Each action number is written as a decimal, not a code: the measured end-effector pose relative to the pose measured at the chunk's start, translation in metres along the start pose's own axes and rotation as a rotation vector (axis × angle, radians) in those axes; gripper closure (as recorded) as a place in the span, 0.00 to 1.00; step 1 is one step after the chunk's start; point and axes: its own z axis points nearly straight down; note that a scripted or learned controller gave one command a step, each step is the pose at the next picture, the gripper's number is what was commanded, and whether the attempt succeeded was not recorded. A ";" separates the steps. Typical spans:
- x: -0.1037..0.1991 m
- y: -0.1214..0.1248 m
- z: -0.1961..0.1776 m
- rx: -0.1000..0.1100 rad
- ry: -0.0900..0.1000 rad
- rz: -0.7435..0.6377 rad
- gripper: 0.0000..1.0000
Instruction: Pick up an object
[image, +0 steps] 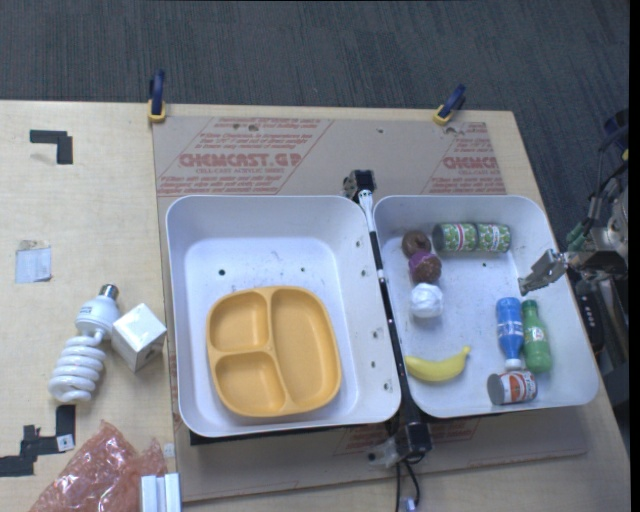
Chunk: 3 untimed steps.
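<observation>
Jaws: gripper (545, 268) at right bin's (470, 402) right rim; released or clenched, cannot tell.
Nearest: green bottle (536, 340), below-left of gripper.
Axis: top-to-bottom, beside blue bottle (510, 327).

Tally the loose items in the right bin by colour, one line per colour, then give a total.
Green: 2, the lying can and the green bottle
Brown or maroon: 2, the doughnut and the dark ball
White: 1, the white ball
Blue: 1, the blue bottle
Yellow: 1, the banana
Red and white: 1, the small jar
Total: 8
</observation>
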 end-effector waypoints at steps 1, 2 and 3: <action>-0.026 -0.022 0.148 0.005 0.007 -0.001 0.00; -0.026 -0.020 0.137 -0.001 0.006 0.000 1.00; 0.024 -0.026 0.059 -0.001 0.000 0.001 1.00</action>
